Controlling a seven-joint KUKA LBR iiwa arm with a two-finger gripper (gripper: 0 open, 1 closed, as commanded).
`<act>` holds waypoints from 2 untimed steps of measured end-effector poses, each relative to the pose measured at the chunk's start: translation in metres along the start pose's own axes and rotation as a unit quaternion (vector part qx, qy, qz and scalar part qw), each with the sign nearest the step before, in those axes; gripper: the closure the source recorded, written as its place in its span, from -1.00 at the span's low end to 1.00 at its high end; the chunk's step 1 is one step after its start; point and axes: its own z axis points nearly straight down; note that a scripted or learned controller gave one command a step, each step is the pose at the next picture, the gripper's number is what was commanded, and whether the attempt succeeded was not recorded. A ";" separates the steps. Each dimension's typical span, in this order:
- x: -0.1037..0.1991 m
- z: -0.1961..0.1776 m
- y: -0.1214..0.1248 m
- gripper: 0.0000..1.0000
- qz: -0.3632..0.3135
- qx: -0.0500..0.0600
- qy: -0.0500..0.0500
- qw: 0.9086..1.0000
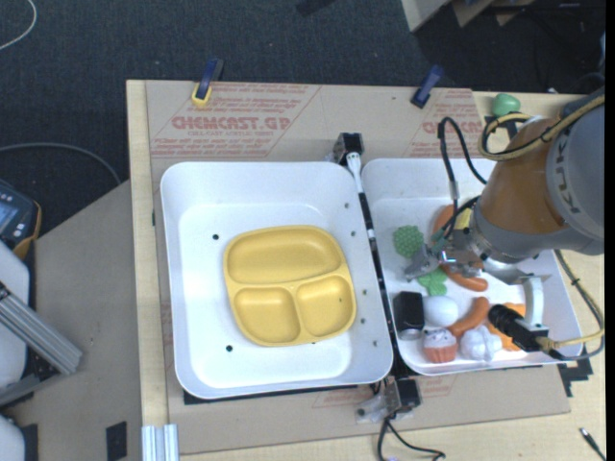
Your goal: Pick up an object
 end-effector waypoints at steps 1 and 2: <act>0.000 -0.011 0.001 1.00 0.000 -0.002 0.000 1.000; -0.002 -0.075 0.005 1.00 -0.001 -0.001 0.001 1.000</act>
